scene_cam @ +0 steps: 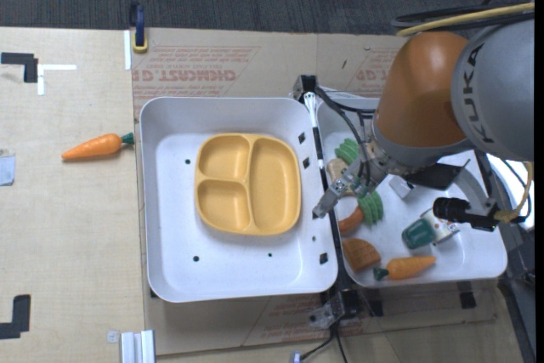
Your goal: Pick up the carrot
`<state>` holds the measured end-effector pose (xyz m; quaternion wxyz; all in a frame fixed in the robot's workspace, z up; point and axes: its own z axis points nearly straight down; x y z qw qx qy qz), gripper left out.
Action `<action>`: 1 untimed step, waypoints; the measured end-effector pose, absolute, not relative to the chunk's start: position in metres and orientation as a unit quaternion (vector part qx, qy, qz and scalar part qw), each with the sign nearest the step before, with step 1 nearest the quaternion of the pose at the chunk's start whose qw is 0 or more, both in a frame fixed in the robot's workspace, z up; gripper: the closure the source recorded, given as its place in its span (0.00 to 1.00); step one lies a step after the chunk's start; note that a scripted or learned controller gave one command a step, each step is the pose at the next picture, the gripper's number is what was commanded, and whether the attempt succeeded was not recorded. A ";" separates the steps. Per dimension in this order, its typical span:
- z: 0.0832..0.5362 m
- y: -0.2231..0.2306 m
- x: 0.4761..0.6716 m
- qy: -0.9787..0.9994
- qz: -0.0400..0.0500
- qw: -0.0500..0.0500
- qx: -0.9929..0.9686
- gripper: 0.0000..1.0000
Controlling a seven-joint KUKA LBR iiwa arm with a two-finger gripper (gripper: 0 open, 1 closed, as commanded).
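Left of the arm, left bin holds one thing: a yellow three-compartment plate, sitting roughly centred, compartments bare. Right of that plate, across the divider, right bin carries the clutter. A carrot lies near the bin's front edge, orange body pointing right, green stub toward the plate side. Just plate-side of it and a bit further back sits a brown-orange rounded item, and behind that another orange piece touching a green ridged item. A second green ridged item sits further back, partly under the arm. A teal-and-white object lies on the far side of the carrot from the plate. Gripper hangs low over the bin's plate-side edge, above the green and orange pieces; can't tell how its claw stands or whether it grips anything. Second carrot lies outside both bins on the bench, well away from the plate on the side opposite the arm.
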<state>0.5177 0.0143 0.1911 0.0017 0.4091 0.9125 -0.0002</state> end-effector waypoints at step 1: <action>0.277 -0.065 0.480 0.907 -0.001 0.003 0.421 0.00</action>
